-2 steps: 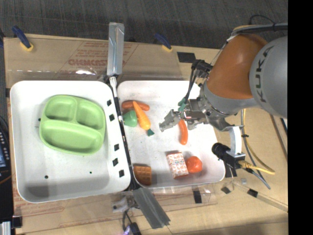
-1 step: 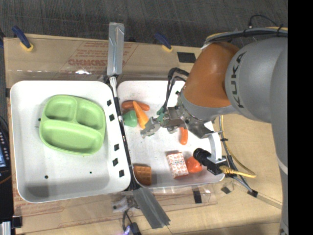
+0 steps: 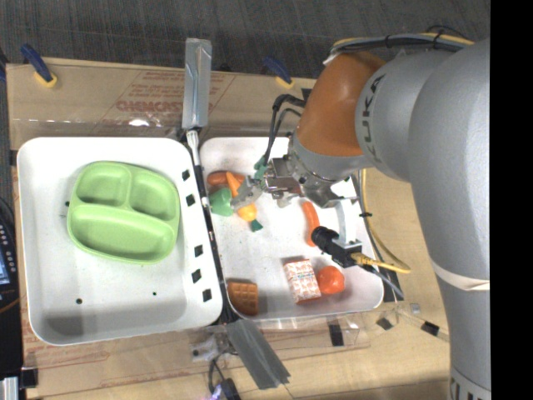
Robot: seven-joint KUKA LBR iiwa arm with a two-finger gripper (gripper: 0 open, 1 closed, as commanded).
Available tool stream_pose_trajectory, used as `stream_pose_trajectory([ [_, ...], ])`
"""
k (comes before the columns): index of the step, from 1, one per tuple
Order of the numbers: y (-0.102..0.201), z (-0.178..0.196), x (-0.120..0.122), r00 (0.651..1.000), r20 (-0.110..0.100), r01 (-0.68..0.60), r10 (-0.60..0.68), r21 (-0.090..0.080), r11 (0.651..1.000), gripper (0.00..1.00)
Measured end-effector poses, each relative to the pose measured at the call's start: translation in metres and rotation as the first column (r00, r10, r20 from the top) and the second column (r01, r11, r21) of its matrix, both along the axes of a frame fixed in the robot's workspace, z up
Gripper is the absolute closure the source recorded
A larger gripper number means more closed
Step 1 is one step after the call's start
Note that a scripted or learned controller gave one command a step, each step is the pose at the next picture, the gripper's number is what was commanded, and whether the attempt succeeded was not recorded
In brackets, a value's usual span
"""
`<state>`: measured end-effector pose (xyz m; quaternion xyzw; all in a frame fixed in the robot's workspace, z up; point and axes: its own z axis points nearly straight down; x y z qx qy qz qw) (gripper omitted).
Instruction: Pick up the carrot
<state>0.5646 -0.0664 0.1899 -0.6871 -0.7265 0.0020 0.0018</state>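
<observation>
The carrot (image 3: pixel 222 180), orange with a green leafy end (image 3: pixel 221 202), lies at the upper left of the right bin (image 3: pixel 250 150), close to the divider. My gripper (image 3: pixel 251 187) hangs low just to the right of it, at or touching the carrot's right end. The grey wrist and orange band (image 3: pixel 337 115) lean in from the upper right and shade that corner. Whether anything sits in the gripper is hidden by the wrist body.
The right bin also holds a yellow piece (image 3: pixel 247 213), an orange-red elongated piece (image 3: pixel 310 216), a small printed box (image 3: pixel 301 280), a round orange fruit (image 3: pixel 331 281) and a brown piece (image 3: pixel 242 293). A green divided plate (image 3: pixel 125 211) lies in the left bin (image 3: pixel 50 307).
</observation>
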Motion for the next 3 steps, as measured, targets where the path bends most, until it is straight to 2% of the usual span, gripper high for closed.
stream_pose_trajectory([
  [1, -0.045, -0.086, 0.039, 0.997, 0.003, -0.073, 0.073, 0.000, 0.997, 0.00],
  [2, -0.044, -0.077, 0.039, 0.997, 0.000, -0.078, 0.078, 0.001, 0.997, 1.00],
  [3, -0.006, 0.016, 0.055, 0.997, 0.004, 0.076, -0.076, 0.000, 0.997, 1.00],
])
